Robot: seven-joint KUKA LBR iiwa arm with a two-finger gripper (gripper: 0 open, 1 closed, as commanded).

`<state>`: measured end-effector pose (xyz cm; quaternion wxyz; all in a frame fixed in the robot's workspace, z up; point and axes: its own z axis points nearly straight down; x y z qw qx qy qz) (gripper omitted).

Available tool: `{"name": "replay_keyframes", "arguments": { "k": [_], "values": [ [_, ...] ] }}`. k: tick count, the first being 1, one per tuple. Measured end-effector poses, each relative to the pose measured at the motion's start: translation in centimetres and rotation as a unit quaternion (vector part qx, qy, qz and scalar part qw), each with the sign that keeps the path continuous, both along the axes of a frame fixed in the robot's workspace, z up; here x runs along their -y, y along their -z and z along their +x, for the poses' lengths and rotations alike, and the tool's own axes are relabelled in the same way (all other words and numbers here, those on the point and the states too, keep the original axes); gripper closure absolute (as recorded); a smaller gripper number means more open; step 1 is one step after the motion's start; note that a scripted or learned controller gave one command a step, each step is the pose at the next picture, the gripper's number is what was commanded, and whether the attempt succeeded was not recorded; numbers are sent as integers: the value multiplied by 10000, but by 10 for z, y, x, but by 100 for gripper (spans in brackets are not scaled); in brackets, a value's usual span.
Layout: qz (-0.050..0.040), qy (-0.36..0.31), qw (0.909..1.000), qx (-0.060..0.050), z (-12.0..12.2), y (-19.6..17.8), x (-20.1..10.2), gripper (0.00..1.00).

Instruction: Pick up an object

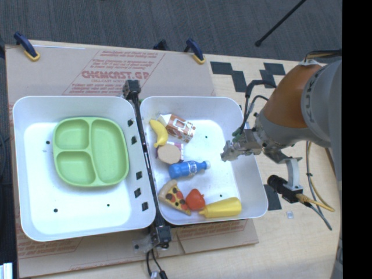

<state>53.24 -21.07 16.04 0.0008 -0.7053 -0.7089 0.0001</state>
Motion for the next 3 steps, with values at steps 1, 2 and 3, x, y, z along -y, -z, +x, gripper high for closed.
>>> {"name": "replay_keyframes", "arguments": {
  "k": [1,2,3],
  "values": [
    [-1,-11,10000,-10,-19,69,-16,100],
    [-8,-3,10000,7,21,-19,-14,100],
    [-5,-3,10000,2,21,-18,-14,0]
  ]
}}
